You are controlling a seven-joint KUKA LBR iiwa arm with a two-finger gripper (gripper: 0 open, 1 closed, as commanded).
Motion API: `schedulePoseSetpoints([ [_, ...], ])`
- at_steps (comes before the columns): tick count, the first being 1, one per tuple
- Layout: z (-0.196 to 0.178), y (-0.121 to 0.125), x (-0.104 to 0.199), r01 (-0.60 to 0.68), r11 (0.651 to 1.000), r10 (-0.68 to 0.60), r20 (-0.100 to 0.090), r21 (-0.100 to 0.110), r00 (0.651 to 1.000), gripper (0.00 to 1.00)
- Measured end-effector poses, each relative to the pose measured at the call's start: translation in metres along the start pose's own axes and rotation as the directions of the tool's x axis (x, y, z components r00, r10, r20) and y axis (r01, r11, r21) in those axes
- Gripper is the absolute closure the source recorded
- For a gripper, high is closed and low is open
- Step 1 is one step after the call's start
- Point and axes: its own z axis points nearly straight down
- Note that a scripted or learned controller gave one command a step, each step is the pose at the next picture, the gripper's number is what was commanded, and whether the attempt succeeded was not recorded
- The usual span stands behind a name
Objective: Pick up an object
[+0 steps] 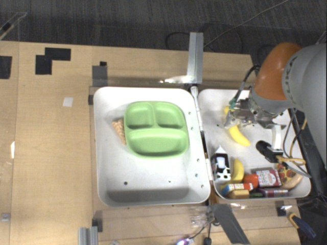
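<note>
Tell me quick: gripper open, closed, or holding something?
Gripper: low in the right bin, right over the upper banana; open or shut cannot be told, and no object is visibly held.

The arm (306,75) is a thick, rounded limb with a smooth light grey shell. A glossy orange band (273,73), dome-shaped from above, wraps it just above the wrist. Below the band sits a darker grey wrist housing (265,108). The end effector (239,114) is a compact block of metal and dark parts with small green and yellow flecks on its near face. Thin black cables (249,78) loop from the wrist across the orange band, and more dark cables (296,131) hang beside the grey shell.
</note>
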Motion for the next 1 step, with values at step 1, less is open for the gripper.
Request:
schedulePoseSetpoints([
  [1, -0.0794, 0.0159, 0.0477, 0.014, 1.000, -0.014, 0.000, 0.005, 1.000, 1.00],
])
